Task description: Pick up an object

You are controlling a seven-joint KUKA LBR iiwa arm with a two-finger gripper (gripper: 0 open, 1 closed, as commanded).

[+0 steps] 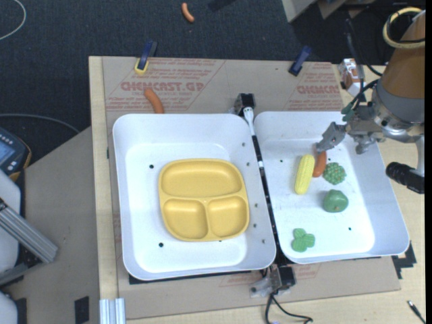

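Note:
The right bin holds a yellow corn cob, a small orange carrot, a green broccoli floret, a round green pepper and a small green leafy piece. My gripper hangs over the bin's far right part, just above and behind the carrot and broccoli. It is open, with one finger near the carrot's top end and nothing between the fingers.
In the left bin lies a yellow divided plate. An orange sausage rests on the cardboard behind that bin, and another lies on the dark floor. Clamps sit along the far edge of the board.

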